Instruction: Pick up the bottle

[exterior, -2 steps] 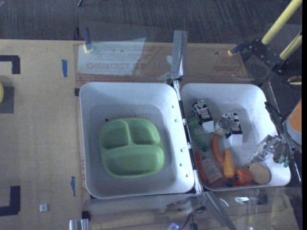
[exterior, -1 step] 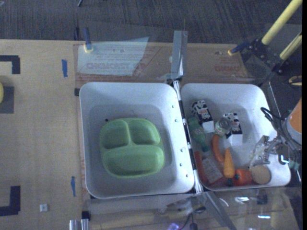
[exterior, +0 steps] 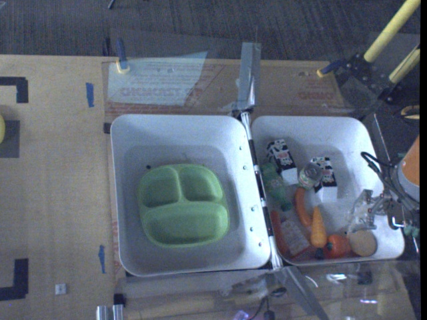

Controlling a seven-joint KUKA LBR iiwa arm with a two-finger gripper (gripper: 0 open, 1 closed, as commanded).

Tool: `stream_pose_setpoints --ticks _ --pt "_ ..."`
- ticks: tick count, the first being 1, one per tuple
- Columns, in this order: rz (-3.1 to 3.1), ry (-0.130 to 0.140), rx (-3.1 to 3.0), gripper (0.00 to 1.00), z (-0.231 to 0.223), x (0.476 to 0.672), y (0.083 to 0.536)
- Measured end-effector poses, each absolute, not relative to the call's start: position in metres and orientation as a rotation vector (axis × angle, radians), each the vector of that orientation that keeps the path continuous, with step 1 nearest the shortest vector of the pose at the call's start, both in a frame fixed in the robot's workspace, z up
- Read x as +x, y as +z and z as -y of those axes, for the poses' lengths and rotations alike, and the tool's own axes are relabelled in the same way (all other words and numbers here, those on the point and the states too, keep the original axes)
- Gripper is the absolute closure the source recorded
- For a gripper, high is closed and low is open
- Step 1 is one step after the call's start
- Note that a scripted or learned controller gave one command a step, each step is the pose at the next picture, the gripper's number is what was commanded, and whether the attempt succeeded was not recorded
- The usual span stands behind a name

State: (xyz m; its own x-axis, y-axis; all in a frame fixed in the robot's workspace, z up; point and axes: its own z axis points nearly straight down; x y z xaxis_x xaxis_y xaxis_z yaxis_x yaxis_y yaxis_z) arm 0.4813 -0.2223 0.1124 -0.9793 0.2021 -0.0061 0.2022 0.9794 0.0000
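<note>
From my seat the arm (exterior: 408, 172) is cut off by the right edge, so I see little more than its orange band, and the gripper (exterior: 365, 211) at the right bin's (exterior: 347, 127) right wall is too blurred and glinting for me to read. The bottle (exterior: 309, 175) in that bin is a small, pale blur among the cartons, and the label on the flat packet (exterior: 292, 233) near the carrots is illegible. A yellow object (exterior: 2, 129) on the desk's (exterior: 53, 199) left side is clipped by the frame.

Green tray (exterior: 184, 205) in left bin (exterior: 127, 145); carrot (exterior: 318, 227) in right.
</note>
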Motion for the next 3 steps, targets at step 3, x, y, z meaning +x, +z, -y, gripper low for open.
stream_pose_setpoints --ticks 3 --pt "-2.967 -0.001 -1.01 1.0 0.222 0.495 0.104"
